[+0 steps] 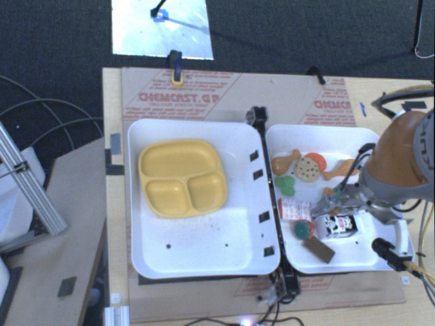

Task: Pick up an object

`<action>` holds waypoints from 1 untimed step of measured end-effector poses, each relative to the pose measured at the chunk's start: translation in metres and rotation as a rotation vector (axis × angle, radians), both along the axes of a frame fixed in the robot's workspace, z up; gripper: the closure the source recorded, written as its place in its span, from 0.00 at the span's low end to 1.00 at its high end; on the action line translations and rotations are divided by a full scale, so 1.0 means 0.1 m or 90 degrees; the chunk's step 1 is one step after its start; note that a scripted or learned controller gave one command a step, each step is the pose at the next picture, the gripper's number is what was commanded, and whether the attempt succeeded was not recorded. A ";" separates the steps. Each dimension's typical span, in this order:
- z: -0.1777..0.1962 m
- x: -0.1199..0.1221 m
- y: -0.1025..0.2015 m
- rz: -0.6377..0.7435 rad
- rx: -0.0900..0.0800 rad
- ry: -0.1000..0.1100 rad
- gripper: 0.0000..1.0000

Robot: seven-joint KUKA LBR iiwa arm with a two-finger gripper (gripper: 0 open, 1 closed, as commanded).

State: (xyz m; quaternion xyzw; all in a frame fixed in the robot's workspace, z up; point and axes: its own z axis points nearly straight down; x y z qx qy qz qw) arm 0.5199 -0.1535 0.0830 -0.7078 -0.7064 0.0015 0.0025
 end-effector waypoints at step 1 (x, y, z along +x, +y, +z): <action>0.08 0.21 0.46 0.006 0.000 -0.005 0.00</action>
